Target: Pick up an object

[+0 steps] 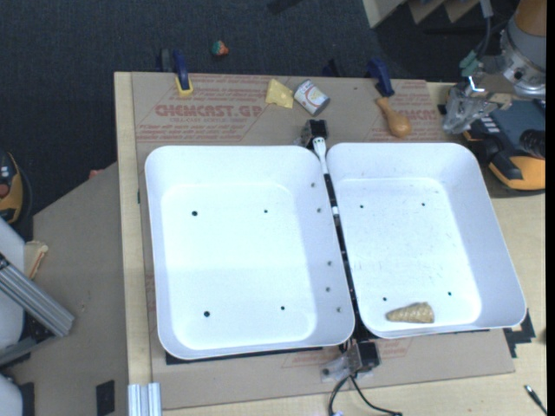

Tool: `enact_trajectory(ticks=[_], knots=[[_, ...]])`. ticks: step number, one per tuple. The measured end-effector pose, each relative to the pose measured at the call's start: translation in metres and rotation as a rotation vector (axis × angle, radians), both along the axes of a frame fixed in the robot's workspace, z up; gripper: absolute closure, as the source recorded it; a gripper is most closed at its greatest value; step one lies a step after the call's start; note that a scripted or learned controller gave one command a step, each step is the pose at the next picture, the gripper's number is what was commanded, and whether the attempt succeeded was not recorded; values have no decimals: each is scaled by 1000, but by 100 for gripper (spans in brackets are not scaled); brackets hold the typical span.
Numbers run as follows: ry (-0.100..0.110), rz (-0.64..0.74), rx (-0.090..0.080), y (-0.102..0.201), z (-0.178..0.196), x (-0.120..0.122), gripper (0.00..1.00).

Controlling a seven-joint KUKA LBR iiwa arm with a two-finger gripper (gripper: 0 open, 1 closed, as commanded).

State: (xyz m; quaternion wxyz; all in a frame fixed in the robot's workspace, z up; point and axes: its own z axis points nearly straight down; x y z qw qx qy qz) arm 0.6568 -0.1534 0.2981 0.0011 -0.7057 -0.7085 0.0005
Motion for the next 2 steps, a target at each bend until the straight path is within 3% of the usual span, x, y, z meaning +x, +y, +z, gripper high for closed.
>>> enact_trajectory(ticks=[1, 2], knots=[[-8, -7, -5, -57, 53, -33, 100], [1, 5, 2, 65, -6, 11, 100]])
